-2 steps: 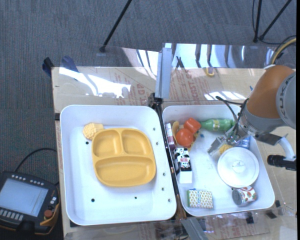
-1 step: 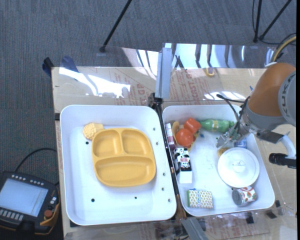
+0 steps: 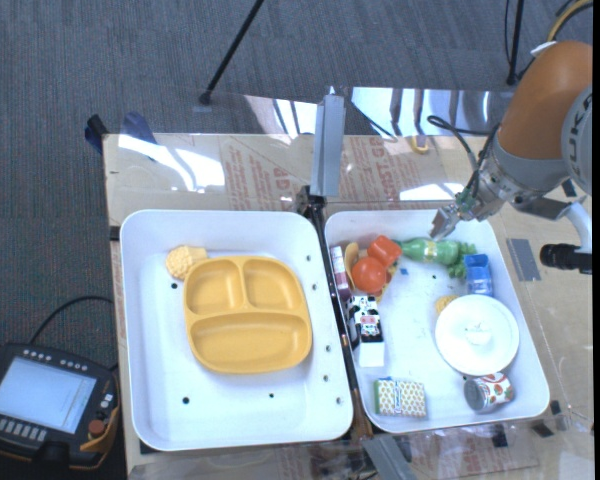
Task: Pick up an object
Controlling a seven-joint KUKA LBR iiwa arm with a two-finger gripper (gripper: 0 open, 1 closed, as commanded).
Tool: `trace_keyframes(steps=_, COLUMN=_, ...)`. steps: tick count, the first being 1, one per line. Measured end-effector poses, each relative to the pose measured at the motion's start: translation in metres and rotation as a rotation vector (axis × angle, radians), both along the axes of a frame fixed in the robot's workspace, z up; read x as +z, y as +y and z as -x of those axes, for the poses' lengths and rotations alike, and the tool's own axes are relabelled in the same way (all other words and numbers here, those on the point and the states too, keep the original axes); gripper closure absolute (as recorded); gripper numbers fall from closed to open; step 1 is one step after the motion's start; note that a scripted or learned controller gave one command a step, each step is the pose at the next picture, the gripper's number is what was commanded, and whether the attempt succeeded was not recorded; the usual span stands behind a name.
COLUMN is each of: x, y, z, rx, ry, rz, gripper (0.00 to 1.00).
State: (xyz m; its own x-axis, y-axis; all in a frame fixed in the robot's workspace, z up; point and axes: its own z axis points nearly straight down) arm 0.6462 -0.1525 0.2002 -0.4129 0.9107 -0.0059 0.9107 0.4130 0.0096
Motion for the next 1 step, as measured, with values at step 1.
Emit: trace_keyframes(steps=1, x=-0.1147, y=0.0425, z=0.0449, rx=-0.115, ry=0.016, rz=-0.003, gripper=1.0)
